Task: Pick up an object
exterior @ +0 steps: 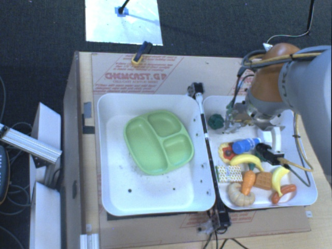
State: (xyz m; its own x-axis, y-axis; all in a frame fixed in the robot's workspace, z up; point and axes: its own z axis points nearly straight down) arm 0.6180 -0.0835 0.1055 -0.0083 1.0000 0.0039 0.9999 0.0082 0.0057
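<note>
The right white bin (309, 193) holds several toy foods. Among them are a dark green lump (216, 121), a blue bottle (245, 146), a yellow banana (247, 161), an orange carrot (248, 182) and a tan bun (239, 195). My gripper (236, 117) hangs over the far left part of this bin, just right of the green lump and above the blue bottle. I see nothing held in it. The grey arm with its orange band (270, 79) covers the bin's far right corner.
The left white bin (111, 154) holds a light green divided plate (158, 141). A second banana (280, 178), a sausage (286, 193), a brown cracker (263, 180) and a chequered block (228, 173) crowd the right bin's near half. A black rail (203, 123) runs between the bins.
</note>
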